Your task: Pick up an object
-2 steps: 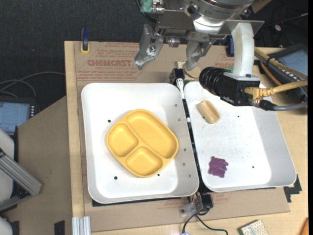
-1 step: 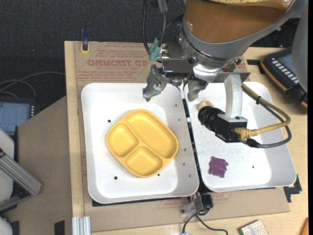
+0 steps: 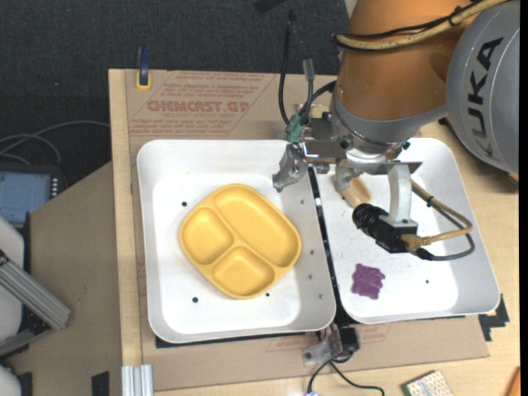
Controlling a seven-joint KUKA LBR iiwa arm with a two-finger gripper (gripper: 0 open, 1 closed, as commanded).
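Purple lump (image 3: pixel 368 280) lies at five o'clock from my gripper (image 3: pixel 326 176), yellow plate (image 3: pixel 239 239) at eight; whether it's open or closed, I cannot tell.

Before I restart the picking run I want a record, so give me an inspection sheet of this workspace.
Surface: left bin and right bin, both white, on a printed cardboard sheet.
Job's things: yellow divided plate in the left bin; purple piece near the right bin's front; tan piece towards its back, identity unclear.
Clutter: blue clip at the cardboard's back corner.
End effector: low over the bins' shared rim, towards the back; grip unclear.
Cables: black cable rising from the wrist; pale cable on the floor, left.
Surroundings: dark floor; blue-screened device at left.
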